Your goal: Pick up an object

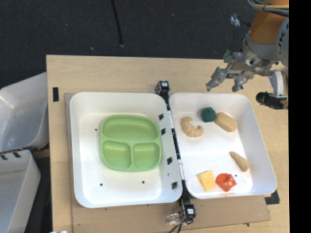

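The right bin (252, 144) holds several small food items: a croissant-like pastry (191, 127), a dark green lump (208, 114), a tan bread roll (226, 121), a tan cone-shaped piece (239, 160), a yellow cheese wedge (206, 180) and a red piece (225, 182). My gripper (225, 80) hangs above the bench just beyond the right bin's far edge, its fingers spread open with nothing between them. It is apart from all the items.
The left bin (82, 178) bears a green divided plate (130, 142). A black clamp (163, 87) sits at the far end of the seam between the bins. A white container (19, 115) stands left of the bench.
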You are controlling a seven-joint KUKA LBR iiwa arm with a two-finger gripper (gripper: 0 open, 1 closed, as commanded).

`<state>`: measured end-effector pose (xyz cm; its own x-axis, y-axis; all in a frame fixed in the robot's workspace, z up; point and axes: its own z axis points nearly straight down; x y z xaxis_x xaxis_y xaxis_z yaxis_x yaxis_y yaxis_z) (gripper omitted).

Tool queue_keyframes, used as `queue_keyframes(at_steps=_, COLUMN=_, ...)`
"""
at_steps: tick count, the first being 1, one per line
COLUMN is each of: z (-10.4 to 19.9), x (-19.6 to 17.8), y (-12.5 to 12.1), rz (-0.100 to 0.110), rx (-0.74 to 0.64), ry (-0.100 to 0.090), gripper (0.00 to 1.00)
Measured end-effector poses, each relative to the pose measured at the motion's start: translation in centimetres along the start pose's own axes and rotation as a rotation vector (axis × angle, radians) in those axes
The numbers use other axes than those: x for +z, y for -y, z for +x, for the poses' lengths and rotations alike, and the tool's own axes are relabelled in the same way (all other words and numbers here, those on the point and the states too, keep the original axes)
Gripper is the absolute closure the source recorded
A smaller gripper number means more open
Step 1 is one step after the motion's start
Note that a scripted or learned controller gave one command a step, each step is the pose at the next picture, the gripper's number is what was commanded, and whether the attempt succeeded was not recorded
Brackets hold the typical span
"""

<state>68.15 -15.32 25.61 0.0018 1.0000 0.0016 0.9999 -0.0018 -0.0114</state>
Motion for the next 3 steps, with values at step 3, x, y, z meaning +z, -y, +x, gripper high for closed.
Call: queue_keyframes(at_steps=3, z=0.8, x=8.8, y=-0.3, rz=-0.01, rx=-0.006, ry=0.004, gripper=0.0)
